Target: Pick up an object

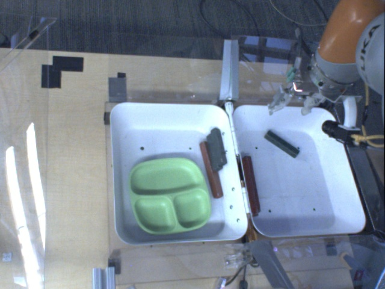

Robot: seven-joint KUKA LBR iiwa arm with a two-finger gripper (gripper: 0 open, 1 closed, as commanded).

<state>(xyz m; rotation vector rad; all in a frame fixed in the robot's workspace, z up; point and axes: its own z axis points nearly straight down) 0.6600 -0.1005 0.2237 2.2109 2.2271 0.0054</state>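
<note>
The gripper [294, 103] is seen poised over the far edge of the right bin [337, 215], its two pale fingers spread apart with nothing caught between them. A dark grey bar [282, 143] is laid at a slant on that bin's floor towards its far edge (just below the fingers, apart from them), and a brown stick [250, 184] is set along its left wall. In the left bin [150, 122], a green divided tray [171, 194] is found by the near-left corner, a brown bar [211, 169] and a dark grey block [216, 149] beside the right wall.
</note>
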